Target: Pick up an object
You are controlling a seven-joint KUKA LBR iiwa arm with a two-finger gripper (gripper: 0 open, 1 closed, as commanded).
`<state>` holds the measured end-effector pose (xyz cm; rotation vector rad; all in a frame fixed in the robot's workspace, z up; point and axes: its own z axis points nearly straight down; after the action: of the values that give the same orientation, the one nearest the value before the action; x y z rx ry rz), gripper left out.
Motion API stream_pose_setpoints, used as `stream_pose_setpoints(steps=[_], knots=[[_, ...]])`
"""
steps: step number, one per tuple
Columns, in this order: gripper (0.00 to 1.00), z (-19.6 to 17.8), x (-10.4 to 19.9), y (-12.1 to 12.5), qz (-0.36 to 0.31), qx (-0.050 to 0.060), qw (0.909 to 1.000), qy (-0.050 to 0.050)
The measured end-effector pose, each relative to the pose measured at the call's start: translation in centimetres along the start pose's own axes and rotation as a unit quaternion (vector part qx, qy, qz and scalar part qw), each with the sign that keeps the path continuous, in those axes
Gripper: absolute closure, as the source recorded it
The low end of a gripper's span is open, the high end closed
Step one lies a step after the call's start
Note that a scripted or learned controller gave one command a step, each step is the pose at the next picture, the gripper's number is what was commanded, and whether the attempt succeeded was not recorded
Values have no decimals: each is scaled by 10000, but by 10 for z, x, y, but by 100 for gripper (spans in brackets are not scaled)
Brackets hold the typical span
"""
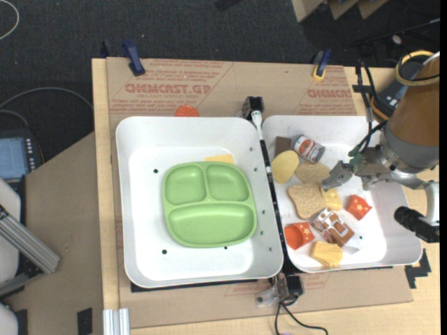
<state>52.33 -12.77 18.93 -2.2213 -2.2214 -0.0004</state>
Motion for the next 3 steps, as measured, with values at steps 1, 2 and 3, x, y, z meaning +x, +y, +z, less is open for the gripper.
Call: stream_pose_setpoints(steps=[1,2,3], knots=[[0,70,-28,17,11,32,10000,6],[0,99,-62,-35,9,-93,10000,-33],[100,85,-64,-32,9,-142,9999,-81]])
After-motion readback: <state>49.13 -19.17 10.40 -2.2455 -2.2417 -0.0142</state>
